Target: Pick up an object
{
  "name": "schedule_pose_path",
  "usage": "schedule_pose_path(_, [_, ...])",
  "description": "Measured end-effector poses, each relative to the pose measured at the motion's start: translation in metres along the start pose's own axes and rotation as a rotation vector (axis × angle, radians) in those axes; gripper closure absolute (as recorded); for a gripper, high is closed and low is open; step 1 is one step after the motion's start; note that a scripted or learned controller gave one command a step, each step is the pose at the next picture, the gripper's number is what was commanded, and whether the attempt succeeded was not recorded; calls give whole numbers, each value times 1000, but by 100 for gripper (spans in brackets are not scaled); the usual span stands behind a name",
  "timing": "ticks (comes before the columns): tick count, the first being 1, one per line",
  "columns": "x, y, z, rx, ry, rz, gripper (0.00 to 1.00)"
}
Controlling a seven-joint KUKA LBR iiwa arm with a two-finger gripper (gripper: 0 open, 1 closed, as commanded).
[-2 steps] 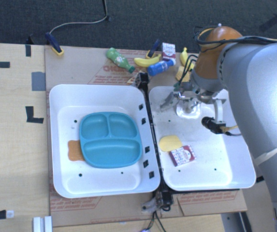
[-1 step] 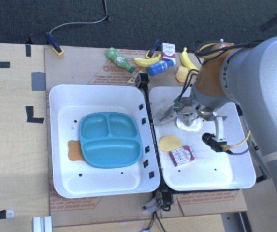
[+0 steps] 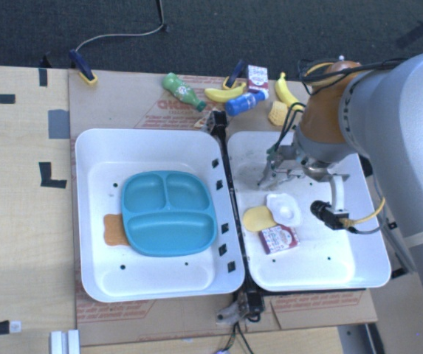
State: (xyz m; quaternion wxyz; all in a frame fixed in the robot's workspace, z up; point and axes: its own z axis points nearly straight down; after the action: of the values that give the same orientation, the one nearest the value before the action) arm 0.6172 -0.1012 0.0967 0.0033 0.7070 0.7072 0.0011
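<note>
Over the right-hand shallow white bin [image 3: 359, 268] I see the two-finger gripper [image 3: 276, 174] low near the floor, fingers spread, nothing between them. Pick not yet made, by my reading. Candidates just below it: a white round lid-like piece [image 3: 283, 207], a yellow rounded piece [image 3: 256, 218], a red-and-white packet [image 3: 277, 238]. Fingertips are thin and hard to resolve; the grey arm [image 3: 388, 124] hides the bin's far corner.

A single fixed camera looks down at a slant on the bench [image 3: 19, 198] from above, far enough back to take in both white bins. The claw [image 3: 279, 169] sits right of centre, its arm [image 3: 388, 139] entering from the right edge.
</note>
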Motion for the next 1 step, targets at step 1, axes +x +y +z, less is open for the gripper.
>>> schedule_pose_path(1, [0, 0, 0, 0, 0, 0, 0])
